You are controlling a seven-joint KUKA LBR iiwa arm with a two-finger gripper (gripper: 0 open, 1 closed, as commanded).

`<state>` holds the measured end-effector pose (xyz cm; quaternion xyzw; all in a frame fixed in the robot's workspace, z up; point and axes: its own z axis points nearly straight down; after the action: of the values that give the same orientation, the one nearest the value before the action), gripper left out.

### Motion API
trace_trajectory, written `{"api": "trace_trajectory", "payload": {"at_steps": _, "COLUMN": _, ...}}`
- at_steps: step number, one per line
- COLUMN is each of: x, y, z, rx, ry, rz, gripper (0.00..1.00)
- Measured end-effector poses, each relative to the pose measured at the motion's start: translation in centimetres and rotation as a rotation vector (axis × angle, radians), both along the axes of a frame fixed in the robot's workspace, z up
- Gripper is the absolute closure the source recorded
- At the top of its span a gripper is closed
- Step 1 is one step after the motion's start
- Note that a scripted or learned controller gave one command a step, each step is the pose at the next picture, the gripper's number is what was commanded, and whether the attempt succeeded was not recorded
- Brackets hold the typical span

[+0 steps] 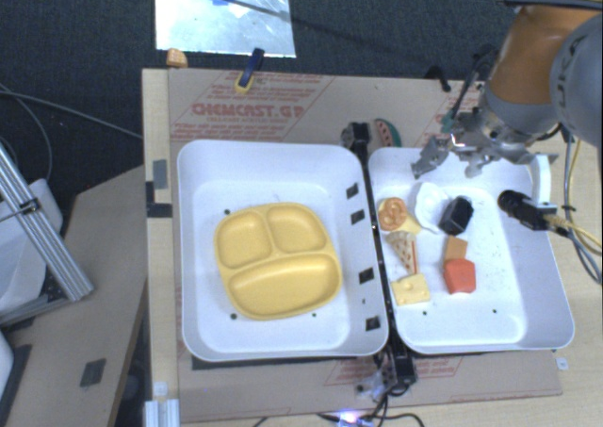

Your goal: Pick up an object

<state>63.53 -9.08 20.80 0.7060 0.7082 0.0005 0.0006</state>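
Note:
The right bin holds several toy foods. There is a black piece on a white piece, a round red-orange slice, a tan wedge, a yellow cheese block, a small orange block and a red block. My gripper hangs over the far edge of this bin, just beyond the white and black pieces. It is open, its two grey fingers spread apart with nothing between them.
The left bin holds a yellow three-compartment plate. A black cylinder on a white bracket juts over the right bin's right side. The grey and orange arm comes in from the upper right. Cardboard lies under both bins.

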Motion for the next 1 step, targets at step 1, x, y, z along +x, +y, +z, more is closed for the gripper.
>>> {"api": "trace_trajectory", "payload": {"at_steps": 1, "x": -7.51, "y": -3.35, "z": -9.57, "rx": 0.001, "ry": 0.012, "rz": -0.007, "gripper": 0.00}}
